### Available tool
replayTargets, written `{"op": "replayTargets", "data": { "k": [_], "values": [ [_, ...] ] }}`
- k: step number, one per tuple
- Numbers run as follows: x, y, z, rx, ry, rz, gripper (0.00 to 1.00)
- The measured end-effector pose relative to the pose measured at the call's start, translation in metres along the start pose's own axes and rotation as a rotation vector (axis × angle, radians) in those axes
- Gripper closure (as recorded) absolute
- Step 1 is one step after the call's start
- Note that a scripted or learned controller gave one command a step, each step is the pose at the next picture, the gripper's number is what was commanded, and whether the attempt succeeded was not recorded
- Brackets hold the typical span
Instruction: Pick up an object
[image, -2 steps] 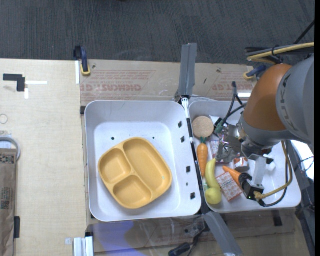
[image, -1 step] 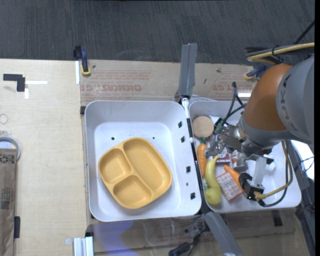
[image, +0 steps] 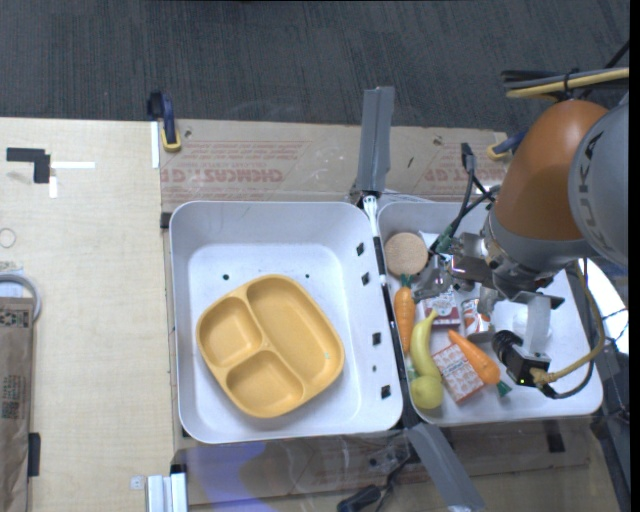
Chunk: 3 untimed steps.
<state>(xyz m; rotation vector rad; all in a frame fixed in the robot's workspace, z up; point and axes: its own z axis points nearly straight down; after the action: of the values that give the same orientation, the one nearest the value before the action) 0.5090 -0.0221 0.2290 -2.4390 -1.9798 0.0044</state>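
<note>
Two shallow white bins side by side on the bench: left bin (image: 190, 300) carrying a yellow divided tray (image: 270, 345), right bin (image: 590, 395) crowded with small goods under the grey-and-orange arm (image: 560, 170). Gripper (image: 462, 272) low over the middle of the right bin, mostly masked by the wrist above it; opening of the fingers cannot be told from this slant, and nothing visibly held. Closest candidates for picking: a red-and-white packet (image: 443, 311) just below the gripper toward the near rim, apparently touching or nearly under the tool, and a second printed packet (image: 460, 378) further toward the near rim. To the left of the gripper, along the wall shared with the left bin, an orange carrot (image: 404, 312) with long axis running near-to-far, and just beside it a yellow banana (image: 423, 345), also near-to-far, curving gently. Beyond the carrot, a round tan bun-like item (image: 406, 253) at the far-left corner. Another carrot (image: 474, 357) lying diagonally, long axis from upper left to lower right, leafy end toward the near right corner. Likely best bet by nearness: the red-and-white packet, needing little more than a short drop; the diagonal carrot needing a wrist turn across its axis.
</note>
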Motion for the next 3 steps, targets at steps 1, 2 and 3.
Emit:
{"op": "replayTargets", "data": {
  "k": [1, 2, 3],
  "values": [
    [0.038, 0.036, -0.011, 0.002, -0.001, 0.063, 0.0],
    [-0.037, -0.002, 0.039, 0.004, 0.0, 0.298, 0.0],
    [-0.037, -0.002, 0.031, 0.007, -0.002, 0.296, 1.0]
  ]
}}
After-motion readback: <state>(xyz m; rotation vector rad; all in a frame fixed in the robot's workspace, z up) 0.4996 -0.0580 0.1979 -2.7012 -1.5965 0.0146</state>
